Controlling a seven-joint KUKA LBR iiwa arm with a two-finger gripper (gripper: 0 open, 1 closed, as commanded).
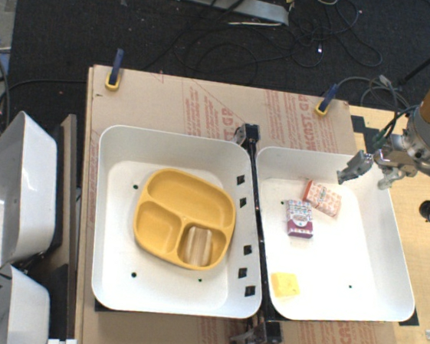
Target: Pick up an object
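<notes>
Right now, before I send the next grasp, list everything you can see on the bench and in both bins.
Left bin: 1, white, left half of the bench.
Right bin: 1, white, beside the left bin.
Divided tray: 1, yellow, middle of the left bin.
Pale item: 1, beige, in the tray's lower right compartment; too blurred to name.
Pink packet: 1, pink and white, upper part of the right bin.
Purple packet: 1, purple and white, just below and left of the pink packet.
Yellow block: 1, yellow, lower left of the right bin.
Clamps: 2, blue and yellow, back edge of the board.
Gripper: 1, grey, above the right bin's upper right corner, holding nothing visible.
</notes>
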